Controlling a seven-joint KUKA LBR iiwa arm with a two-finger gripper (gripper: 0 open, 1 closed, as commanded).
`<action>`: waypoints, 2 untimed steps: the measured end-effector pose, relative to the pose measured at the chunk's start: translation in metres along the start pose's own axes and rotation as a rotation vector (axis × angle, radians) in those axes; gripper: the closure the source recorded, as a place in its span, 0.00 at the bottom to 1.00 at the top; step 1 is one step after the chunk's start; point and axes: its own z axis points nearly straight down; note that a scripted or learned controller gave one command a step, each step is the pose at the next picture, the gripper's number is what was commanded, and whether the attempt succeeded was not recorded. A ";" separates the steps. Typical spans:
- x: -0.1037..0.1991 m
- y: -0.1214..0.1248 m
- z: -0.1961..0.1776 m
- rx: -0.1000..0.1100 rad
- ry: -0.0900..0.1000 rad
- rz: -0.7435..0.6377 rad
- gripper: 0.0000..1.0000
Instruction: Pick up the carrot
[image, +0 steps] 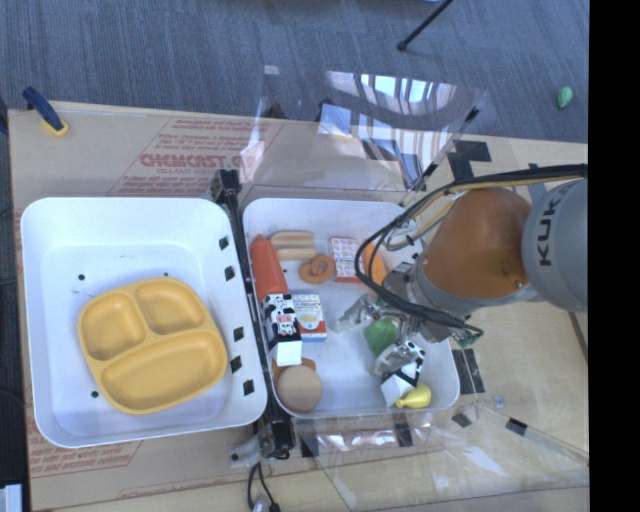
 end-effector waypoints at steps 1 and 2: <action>-0.046 -0.036 0.003 -0.001 0.013 -0.003 0.00; -0.047 -0.036 -0.008 0.002 0.011 -0.008 1.00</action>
